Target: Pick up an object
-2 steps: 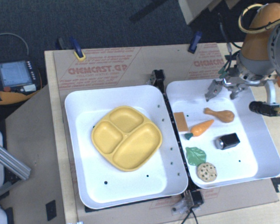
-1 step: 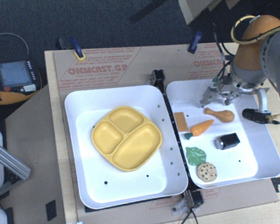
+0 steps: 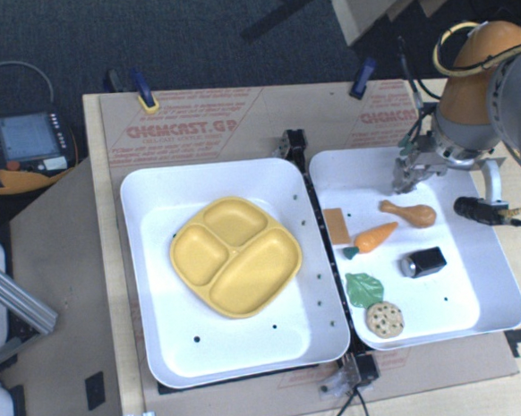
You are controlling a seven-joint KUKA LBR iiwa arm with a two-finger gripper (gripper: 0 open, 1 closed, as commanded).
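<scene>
Arm: the grey arm with the orange band (image 3: 475, 60) comes in from the right side of the view and bends down over the far part of the right bin.
End effector: the end effector (image 3: 408, 178) is low over the far area of the right bin (image 3: 487, 297); whether it is released or clenched I cannot tell, and nothing is seen held in it.
Nearest thing: the chicken drumstick (image 3: 408, 212) lies just in front of the end effector, a little toward the camera, apart from it.
Carrot: the orange carrot (image 3: 371, 238) lies near the drumstick, further from the end effector, with its green tip pointing to the left bin.
Brown block: a flat brown block (image 3: 336, 225) lies at the left wall of the right bin, beside the carrot.
Black object: a small black object (image 3: 423, 262) lies in the middle of the right bin, well apart from the end effector.
Green leaf: a green leaf (image 3: 365, 288) lies just above the cookie (image 3: 384, 319), at the near left corner of the right bin.
Left bin: the left bin (image 3: 164, 345) holds a yellow divided plate (image 3: 235, 255), lying flat.
Counter: both bins rest side by side on the counter (image 3: 235, 115), on a brown board with red print.
</scene>
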